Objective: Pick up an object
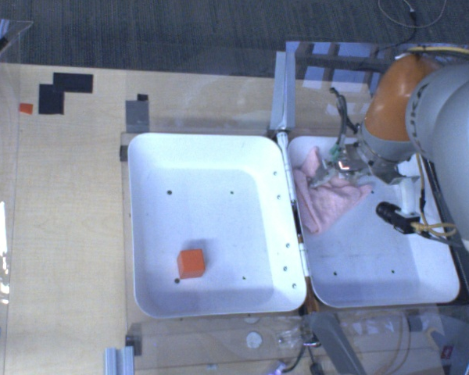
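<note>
Arm: the grey arm (445, 123) with its orange band (397, 92) rises closest to the lens, entering at 3 o'clock and bending down over the right-hand bin.
Gripper: the gripper (338, 165) sits low at the pink cloth, toward 2 o'clock of the view.
Fingers: the tips are lost against the folds and the wrist hardware, so whether they are apart or together cannot be told.
Pink cloth: the pink cloth (328, 194) lies crumpled in the right bin (391, 272), against that bin's 10 o'clock corner, resting on the floor.
Orange block: the orange block (191, 263) rests alone in the left bin (211, 170), toward that bin's 7 o'clock, well apart from the gripper.
Progress: the reach looks made and the gripper is at the cloth; a secure hold and the lift both seem left to do, since the cloth lies flat.
Count: two bins, one cloth, one block, one arm, one gripper.
</note>
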Robot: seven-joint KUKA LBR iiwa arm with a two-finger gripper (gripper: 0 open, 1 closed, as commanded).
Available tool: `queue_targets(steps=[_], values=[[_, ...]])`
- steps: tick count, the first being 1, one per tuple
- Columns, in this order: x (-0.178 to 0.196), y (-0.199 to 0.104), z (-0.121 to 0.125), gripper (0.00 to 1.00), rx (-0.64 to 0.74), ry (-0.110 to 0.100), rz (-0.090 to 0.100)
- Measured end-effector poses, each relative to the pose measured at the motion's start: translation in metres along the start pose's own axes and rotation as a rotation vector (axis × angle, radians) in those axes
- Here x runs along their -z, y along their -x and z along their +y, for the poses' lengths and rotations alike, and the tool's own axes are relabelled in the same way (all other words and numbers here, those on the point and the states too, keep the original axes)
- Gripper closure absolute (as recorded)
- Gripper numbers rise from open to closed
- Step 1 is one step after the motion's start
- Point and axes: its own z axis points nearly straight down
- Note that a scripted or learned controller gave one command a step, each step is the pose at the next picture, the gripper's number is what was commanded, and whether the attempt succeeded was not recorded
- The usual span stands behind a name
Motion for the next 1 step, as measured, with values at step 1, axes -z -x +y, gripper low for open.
queue_targets(steps=[1], values=[[0.0383,-0.0150,0.0159,0.00,-0.181,-0.007,0.000]])
